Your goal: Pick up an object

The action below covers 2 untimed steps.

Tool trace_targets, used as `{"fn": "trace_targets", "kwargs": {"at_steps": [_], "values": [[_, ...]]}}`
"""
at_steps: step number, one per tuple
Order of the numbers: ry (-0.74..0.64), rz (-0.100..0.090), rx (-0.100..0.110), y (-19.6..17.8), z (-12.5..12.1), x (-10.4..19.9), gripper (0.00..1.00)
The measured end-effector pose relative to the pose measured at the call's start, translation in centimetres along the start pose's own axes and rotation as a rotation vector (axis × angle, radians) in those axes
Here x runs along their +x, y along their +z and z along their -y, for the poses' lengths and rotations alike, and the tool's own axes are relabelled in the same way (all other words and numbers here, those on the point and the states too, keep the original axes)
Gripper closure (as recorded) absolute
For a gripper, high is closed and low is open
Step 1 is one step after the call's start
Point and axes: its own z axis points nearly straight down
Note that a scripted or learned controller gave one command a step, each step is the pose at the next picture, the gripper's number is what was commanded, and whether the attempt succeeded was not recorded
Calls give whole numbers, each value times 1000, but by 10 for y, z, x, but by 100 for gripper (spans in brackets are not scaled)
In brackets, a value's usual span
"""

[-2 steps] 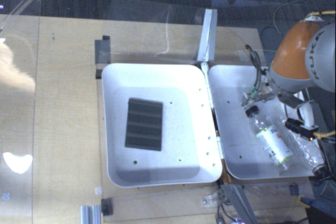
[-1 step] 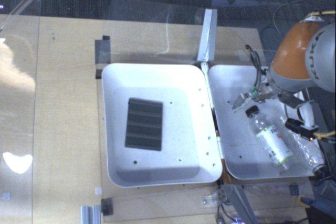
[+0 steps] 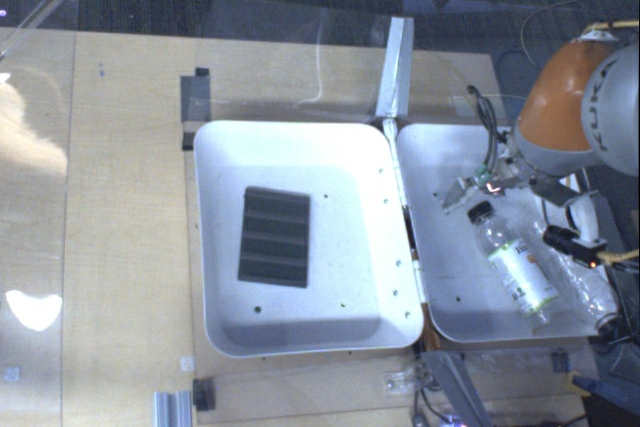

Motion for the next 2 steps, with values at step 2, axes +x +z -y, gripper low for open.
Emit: {"fn": "trace_targets", "kwargs": {"at_steps": [2], "values": [[-287, -4, 5, 13, 26, -46, 0]]}}
